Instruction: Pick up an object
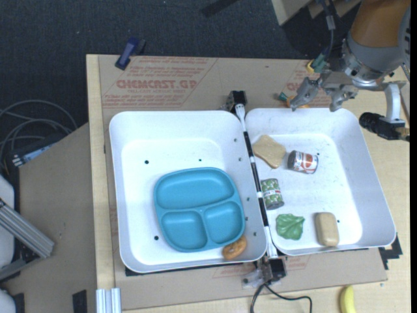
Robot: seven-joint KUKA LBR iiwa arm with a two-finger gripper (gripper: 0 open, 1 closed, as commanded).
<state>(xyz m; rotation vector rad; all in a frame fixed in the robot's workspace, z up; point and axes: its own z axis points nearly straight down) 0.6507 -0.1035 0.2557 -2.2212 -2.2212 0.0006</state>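
Two white bins sit side by side on a brown board. The left bin (130, 175) holds a blue plate (199, 207) with three sections, lying a little below the middle. A small brown donut-like piece (234, 247) rests at the lower edge of that bin, touching the plate's lower right corner.

The right bin (365, 168) has five small things in it. A tan bread-like piece (269, 151) lies in its upper left part, near the wall between the bins. Just to the right of it lies a little can (303, 162) on its side, with red and white on it. Below the bread is a small green can (271, 193), close to the middle wall. Lower down is a green leafy piece (290, 226), and just to the right of that is a tan roll (326, 229) standing lengthwise near the bottom edge.

The gripper (320, 97) is in the upper right of the frame, over the top edge of the right bin. Its two fingers (302, 96) are spread apart, and nothing is between them. It is well apart from all the things in the bin. The grey arm with its orange band (383, 18) goes up from it toward the top right corner.

A small blue thing (129, 53) lies at the upper left corner of the board. A bit of yellow (347, 300) shows at the bottom right.
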